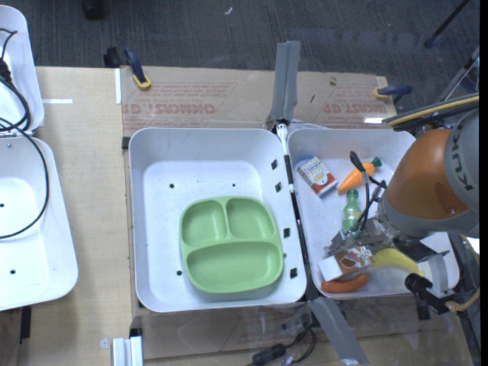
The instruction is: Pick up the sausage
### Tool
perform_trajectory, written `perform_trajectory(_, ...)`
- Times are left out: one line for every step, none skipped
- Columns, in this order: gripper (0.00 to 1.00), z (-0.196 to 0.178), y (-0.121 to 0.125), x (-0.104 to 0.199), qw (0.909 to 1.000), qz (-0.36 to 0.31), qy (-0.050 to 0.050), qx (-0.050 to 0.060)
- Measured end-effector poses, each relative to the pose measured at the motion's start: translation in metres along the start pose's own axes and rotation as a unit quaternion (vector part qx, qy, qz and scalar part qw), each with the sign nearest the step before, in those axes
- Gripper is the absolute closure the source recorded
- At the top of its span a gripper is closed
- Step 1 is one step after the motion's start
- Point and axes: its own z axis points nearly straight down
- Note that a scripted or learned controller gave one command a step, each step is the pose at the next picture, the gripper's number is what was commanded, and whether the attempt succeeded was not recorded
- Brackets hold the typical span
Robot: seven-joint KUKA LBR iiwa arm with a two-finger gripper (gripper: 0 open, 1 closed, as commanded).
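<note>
Nearest us, the sausage [345,284] lies along the front wall of the right bin [332,136], which likely pens it in. Just above it our claw [352,248] hangs low over a small packet, the banana [396,260] beside it; we cannot tell how it is set. Further back stand the green bottle [350,208] and carrot [354,178]. The green plate [230,244] sits in the left bin [145,204].
</note>
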Motion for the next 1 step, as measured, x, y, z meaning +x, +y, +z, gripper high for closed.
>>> perform_trajectory(0.00, -0.1031, -0.0026, 0.0143, 0.9997, -0.022, -0.001, -0.002)
